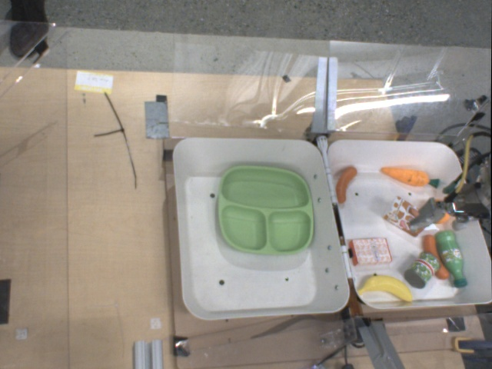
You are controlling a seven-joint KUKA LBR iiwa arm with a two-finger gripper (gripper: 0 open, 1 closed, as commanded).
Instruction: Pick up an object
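**Objects wait in the right bin, gripper low among them**

Objects for picking all lie in the right bin: a carrot, a banana, a green bottle, a small can and 2 printed cards. The gripper reaches in from the right, just beside 1 card; whether the jaws are apart, I cannot tell. The left bin carries a green divided plate, probably as a destination.

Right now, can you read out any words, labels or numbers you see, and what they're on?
No text is legible.
Yellow sticker on the bench: print too small.
Two printed cards in the right bin: patterns blurred.
Green bottle and small can: labels unreadable.
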